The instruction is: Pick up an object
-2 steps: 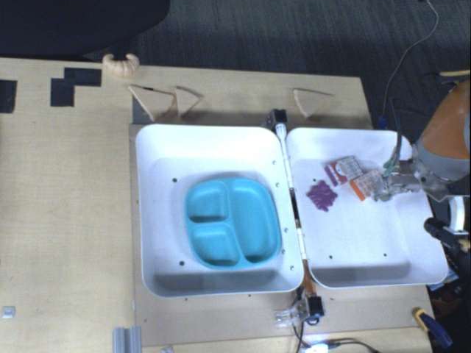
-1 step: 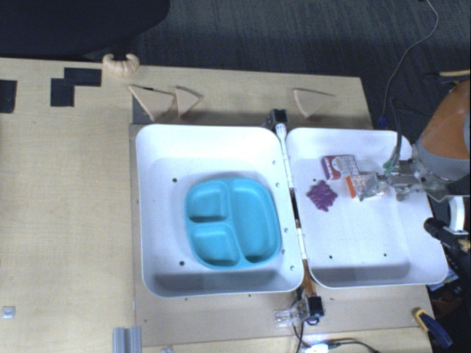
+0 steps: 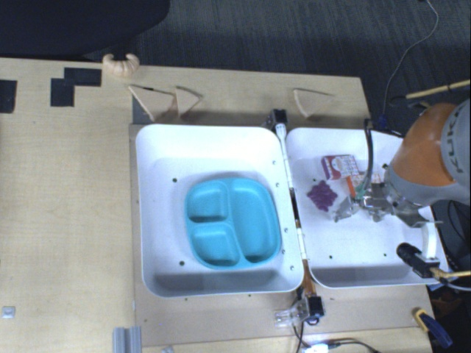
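item: small purple object (image 3: 321, 195), right bin (image 3: 383, 267), hand (image 3: 350, 206) close by

we log the purple object lying flat on the right bin's floor, toward the bin's left wall and just below a maroon-and-white packet (image 3: 339, 168) near the far edge. we judge it light, small and probably soft or thin, likely to slide on the smooth white floor; best taken across its narrow width from above. its outline is squarish, so we cannot name a clear long axis or heading. the hand sits low just beside it on the right, a red-and-green piece (image 3: 352, 187) near its tips; whether the hand is released or clenched we cannot tell. the left bin (image 3: 158, 197) carries a blue divided tray (image 3: 232, 221); both rest on the bench (image 3: 66, 219).
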Robot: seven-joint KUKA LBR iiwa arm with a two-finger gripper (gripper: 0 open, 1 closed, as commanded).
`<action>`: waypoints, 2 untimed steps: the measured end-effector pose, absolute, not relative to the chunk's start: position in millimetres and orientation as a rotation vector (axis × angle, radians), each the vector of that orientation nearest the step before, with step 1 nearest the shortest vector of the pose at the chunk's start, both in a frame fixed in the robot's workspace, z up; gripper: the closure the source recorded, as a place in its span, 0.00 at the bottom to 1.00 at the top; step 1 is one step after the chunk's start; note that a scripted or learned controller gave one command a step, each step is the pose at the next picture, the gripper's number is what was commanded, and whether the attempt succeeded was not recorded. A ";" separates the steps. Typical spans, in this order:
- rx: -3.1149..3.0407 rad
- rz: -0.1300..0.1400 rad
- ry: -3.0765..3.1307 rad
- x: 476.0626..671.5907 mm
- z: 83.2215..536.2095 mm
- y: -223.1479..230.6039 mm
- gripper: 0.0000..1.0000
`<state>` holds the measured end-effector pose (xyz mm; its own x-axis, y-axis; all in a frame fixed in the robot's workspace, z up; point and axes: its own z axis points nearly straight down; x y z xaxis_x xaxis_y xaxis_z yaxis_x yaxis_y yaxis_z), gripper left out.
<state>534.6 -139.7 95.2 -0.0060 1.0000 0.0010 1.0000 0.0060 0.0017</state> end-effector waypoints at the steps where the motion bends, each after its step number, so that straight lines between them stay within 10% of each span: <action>1: 2.211 0.011 2.214 490.5 87.8 -113.2 0.00; 2: 2.207 0.016 2.212 492.5 99.1 -113.1 1.00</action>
